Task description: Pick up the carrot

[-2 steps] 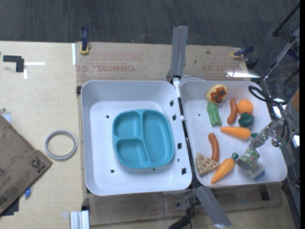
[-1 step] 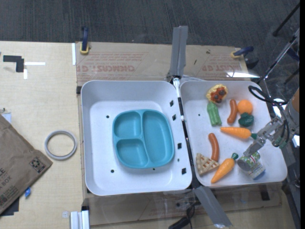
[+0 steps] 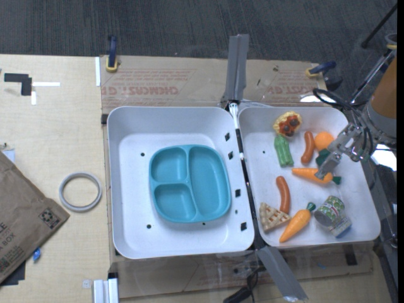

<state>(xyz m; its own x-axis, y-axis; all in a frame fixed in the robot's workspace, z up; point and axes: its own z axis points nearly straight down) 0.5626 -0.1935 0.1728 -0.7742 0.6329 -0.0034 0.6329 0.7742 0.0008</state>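
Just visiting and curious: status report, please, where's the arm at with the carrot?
Tool low in right bin, over one carrot. Grip unconfirmed. Second carrot lies free near front. Sausage, orange crowd close.

Grey metal gripper point(image 3: 328, 165), slim silvery fingers point(image 3: 332, 158) with pale tips. Bare-metal linkage and brackets at wrist point(image 3: 358, 142). Orange band point(image 3: 386, 100) above wrist, rounded. Thin black cables point(image 3: 344, 100) looping off wrist.

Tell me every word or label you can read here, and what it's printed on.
"CHEMC..." in red, seen upside down, on the cardboard sheet behind the bins; the rest is too blurred.
"BOX" on the brown cardboard box at the left edge.
The can's label is too small to read.
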